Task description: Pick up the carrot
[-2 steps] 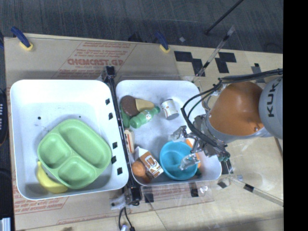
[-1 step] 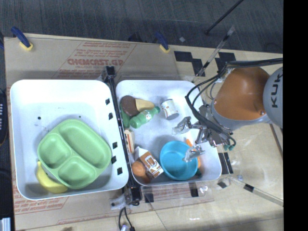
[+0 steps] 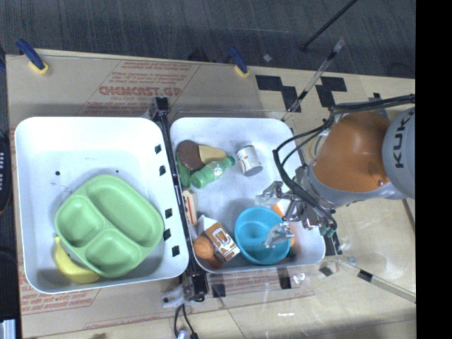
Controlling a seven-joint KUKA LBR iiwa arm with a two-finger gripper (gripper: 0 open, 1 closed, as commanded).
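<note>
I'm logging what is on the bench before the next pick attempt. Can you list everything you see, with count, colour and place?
Bins: 2, white, side by side on the bench.
Divided plate: 1, green, left bin.
Yellow object: 1, under the plate's near-left edge; kind unclear.
Bottle: 1, green, right bin, far left part.
Brown item: 1, beside the bottle; kind unclear.
Can: 1, silver, right bin, far middle.
Bowl: 1, blue, right bin, near side.
Orange-and-brown package: 1, left of the bowl.
Carrot: 1, orange, mostly hidden by the gripper.
Clamps: 2, blue, far bench edge.
Arm: 1, grey and orange, from the right.
Gripper: 1, over the bowl's right rim.
</note>
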